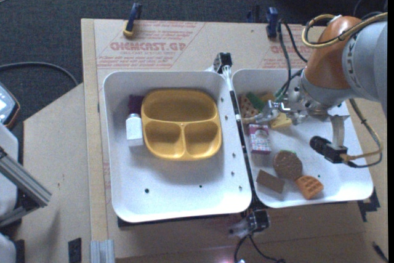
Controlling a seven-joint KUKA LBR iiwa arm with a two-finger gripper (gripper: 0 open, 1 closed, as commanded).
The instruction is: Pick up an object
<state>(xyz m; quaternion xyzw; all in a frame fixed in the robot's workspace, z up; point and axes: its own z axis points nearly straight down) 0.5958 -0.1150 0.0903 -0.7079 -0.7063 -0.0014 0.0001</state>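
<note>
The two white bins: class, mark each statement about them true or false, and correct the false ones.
1. The yellow divided tray lies in the left bin. True.
2. The small white bottle stands in the right bin. False: it stands in the left bin, just left of the tray.
3. The gripper is over the right bin. True.
4. The round brown cookie sits on the yellow tray. False: it lies in the right bin, near the orange waffle piece.
5. The pink carton lies in the right bin, close to the divide between the bins. True.
</note>
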